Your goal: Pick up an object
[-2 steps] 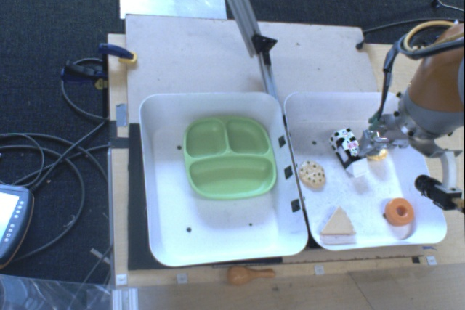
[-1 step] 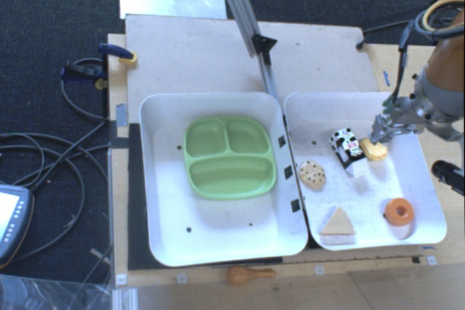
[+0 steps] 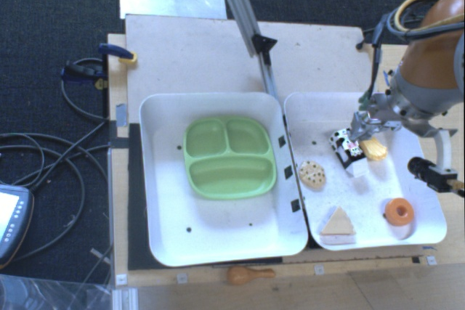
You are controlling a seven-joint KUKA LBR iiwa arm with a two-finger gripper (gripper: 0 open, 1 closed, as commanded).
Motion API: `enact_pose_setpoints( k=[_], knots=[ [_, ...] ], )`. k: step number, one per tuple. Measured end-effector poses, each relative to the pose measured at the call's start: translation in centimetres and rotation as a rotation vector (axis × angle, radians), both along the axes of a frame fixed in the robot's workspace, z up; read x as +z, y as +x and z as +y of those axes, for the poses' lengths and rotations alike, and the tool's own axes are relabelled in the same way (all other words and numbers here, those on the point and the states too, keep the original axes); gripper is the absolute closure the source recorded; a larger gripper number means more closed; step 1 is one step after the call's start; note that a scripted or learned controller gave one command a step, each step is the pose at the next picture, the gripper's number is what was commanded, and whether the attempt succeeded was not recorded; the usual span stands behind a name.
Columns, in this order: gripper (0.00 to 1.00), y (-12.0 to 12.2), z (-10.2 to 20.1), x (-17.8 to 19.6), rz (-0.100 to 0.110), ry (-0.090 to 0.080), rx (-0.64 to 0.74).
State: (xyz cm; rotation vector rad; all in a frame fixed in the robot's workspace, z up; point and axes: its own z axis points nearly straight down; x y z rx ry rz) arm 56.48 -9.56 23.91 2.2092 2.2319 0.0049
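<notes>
Below my pincer [image 3: 361,128] sits the right bin [image 3: 436,229], with a black-and-white toy [image 3: 345,147] touching my tip and a yellow piece [image 3: 375,149] just beside. Crowding could make me nudge both and grip neither. My wrist hides the tips; I cannot tell their spread.

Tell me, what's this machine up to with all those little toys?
A grey and orange robot arm reaches into the right bin, trying to pick something up. Its hand is low beside a black-and-white toy and a yellow piece. A cookie, a sandwich wedge and an orange ring lie around untouched. The left bin holds a green divided plate.
</notes>
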Motion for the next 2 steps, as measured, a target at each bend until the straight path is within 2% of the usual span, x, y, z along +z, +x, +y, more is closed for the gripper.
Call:
enact_pose_setpoints(
  k=[2],
  knots=[
    [1.00, 2.7, 8.9, -0.3, 0.000, 0.000, 0.000]
  ],
)
